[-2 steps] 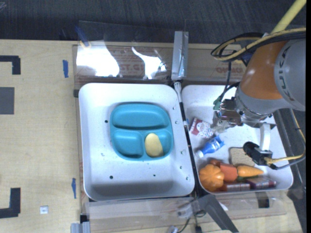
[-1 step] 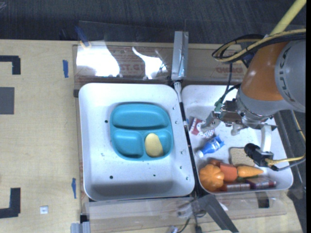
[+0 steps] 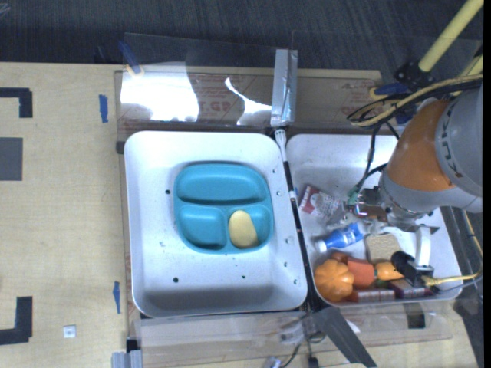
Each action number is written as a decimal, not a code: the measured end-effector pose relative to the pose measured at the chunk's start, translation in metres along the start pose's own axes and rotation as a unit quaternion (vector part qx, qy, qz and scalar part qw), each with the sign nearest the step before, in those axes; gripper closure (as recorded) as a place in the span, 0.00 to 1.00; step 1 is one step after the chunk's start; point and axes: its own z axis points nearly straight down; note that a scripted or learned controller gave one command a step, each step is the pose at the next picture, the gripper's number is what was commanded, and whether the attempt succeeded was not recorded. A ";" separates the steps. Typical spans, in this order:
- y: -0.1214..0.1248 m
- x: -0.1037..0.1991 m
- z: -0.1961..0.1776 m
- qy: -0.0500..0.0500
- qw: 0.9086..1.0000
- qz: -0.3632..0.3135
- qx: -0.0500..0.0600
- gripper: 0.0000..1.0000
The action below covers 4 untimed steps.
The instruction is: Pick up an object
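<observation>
Two white bins sit side by side on the counter. The left bin, at the centre of the frame, carries a blue divided tray with a yellow lemon-like object in its lower right compartment. It looks set apart there as a drop spot, though that is a guess.

The right bin, at the right of the frame, holds the clutter to pick from, gathered in its lower half. A small orange pumpkin lies at the bottom edge, and a carrot-like orange piece lies just right of it. A blue-and-white bottle lies above them on its side, its long axis running from lower left to upper right, blue end toward the lower left. A crumpled red-and-white wrapper sits higher up.

The gripper hangs over the middle of this pile, just beside the bottle's upper right end, likely lining up a grasp. Whether the fingers are apart or closed cannot be told, and nothing is visibly held.
</observation>
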 end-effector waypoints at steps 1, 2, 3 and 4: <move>0.002 0.002 -0.012 0.001 1.000 -0.001 -0.002 1.00; -0.038 0.025 -0.084 0.000 0.979 -0.202 -0.002 1.00; -0.038 0.025 -0.084 0.000 0.980 -0.201 -0.001 0.00; -0.053 0.025 -0.206 0.000 0.980 -0.197 -0.005 0.00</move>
